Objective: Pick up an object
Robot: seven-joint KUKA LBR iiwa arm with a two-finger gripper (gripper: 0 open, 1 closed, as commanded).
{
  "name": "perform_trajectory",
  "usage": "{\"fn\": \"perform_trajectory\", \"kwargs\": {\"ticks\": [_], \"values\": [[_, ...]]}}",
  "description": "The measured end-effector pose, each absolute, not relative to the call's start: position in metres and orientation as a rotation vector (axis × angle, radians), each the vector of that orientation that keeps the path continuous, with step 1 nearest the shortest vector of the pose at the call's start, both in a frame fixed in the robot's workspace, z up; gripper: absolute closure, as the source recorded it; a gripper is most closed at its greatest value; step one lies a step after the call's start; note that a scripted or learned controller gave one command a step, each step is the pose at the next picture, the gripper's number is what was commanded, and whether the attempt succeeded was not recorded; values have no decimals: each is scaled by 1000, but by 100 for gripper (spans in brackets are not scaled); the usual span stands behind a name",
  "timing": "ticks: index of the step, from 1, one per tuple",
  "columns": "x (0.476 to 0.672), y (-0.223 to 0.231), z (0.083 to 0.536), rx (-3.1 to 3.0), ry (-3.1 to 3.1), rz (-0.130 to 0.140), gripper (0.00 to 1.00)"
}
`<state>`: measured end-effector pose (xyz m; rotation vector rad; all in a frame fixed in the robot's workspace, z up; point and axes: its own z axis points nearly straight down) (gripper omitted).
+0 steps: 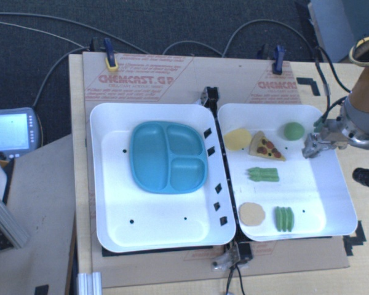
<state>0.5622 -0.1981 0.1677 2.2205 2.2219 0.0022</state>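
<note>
Pincer (312, 147) is held over right bin's (332, 189) far-right part, presumably for approach, jaw state can't be told; nearest pickable obj., green ball (293, 130), sits just left/beyond it, nothing gripped.

Arm (364, 97) cut off at right edge.

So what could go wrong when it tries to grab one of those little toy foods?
1. The end effector sits near the right bin's far rim, beside the green ball; a round ball may roll away when touched.
2. The pizza slice lies against the yellow piece, so a grab at one could nudge the other.
3. The tan disc looks flat, so the end effector might slide over it.
</note>
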Motion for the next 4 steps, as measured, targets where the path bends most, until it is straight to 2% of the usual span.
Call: {"fn": "perform_trajectory", "kwargs": {"ticks": [1, 2, 4], "values": [[564, -199, 222, 2215, 2218, 5, 100], [565, -199, 224, 2218, 2221, 2, 100], [559, -88, 234, 2218, 2230, 2, 100]]}}
